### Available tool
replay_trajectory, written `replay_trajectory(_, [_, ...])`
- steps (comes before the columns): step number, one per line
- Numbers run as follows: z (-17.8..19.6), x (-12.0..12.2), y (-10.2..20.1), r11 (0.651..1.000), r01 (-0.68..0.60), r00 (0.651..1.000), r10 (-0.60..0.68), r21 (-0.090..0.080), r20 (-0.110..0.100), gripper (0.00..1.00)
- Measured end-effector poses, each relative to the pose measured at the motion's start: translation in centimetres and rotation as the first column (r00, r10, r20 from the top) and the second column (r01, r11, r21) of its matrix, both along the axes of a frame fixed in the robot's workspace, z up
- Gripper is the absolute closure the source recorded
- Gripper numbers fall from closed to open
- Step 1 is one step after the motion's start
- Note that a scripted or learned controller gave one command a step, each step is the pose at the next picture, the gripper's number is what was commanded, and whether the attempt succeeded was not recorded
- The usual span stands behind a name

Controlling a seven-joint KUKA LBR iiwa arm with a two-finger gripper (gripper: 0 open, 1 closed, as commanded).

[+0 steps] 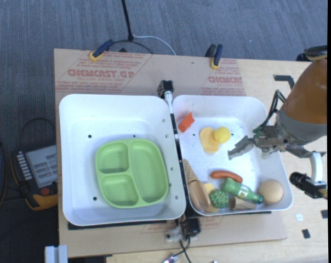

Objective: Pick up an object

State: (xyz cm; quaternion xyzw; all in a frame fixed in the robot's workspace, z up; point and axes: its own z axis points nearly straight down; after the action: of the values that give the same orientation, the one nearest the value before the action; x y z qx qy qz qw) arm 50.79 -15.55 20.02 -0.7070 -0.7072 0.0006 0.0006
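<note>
My gripper (254, 148) hangs over the right part of the right bin (252, 104), open, with nothing between its fingers. Just left of it lie a yellow ball (222, 134) and a flat yellow-orange piece (207, 141). A red sausage (226, 175) lies below the gripper. Along the bin's front are a green bottle (242, 191), a tan bread roll (271, 191), a bumpy green piece (219, 199) and a long tan loaf (195, 189). An orange block (186, 121) sits at the bin's back left.
The left bin (78, 125) holds a green divided plate (133, 171). A black and white divider bar (173, 130) runs between the bins. Two clamps (213, 56) grip the bench's far edge. The arm's orange band (314, 95) is at the right.
</note>
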Motion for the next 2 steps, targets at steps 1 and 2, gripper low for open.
replay_trajectory(1, [-11.1, 1.7, 2.2, 0.975, -0.223, 0.975, 0.223, -0.002, 0.006, 0.0])
replay_trajectory(2, [-11.0, 0.6, 2.6, 0.887, -0.461, 0.887, 0.462, -0.018, 0.015, 0.0])
